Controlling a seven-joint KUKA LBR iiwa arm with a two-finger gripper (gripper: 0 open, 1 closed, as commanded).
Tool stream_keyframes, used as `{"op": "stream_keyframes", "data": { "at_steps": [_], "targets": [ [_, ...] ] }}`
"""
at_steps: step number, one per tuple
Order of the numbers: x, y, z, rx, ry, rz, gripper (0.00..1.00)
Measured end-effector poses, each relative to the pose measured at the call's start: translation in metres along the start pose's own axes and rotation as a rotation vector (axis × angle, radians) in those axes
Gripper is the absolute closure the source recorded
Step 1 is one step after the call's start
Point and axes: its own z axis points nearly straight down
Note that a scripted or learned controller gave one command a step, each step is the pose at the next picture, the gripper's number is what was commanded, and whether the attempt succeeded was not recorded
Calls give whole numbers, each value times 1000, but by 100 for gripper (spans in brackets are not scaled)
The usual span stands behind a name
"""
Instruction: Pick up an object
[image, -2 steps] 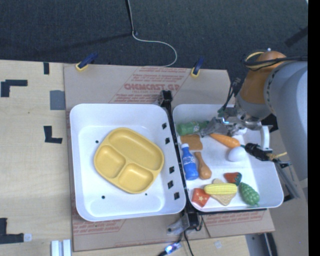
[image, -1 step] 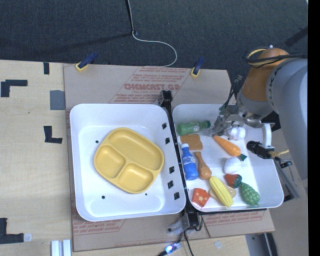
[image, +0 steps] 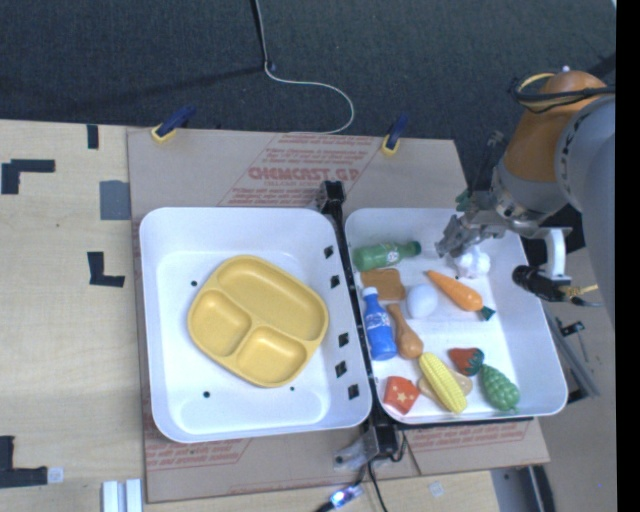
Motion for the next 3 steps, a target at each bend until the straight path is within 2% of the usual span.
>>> {"op": "stream_keyframes", "data": {
  "at_steps": [1,2,3],
  "targets": [
    [-6,10,-54,-2,-1,0,100],
    [-5,11,-85,0,0,0,100],
    [45,15,-75,5,1,-3,100]
  ]
}}
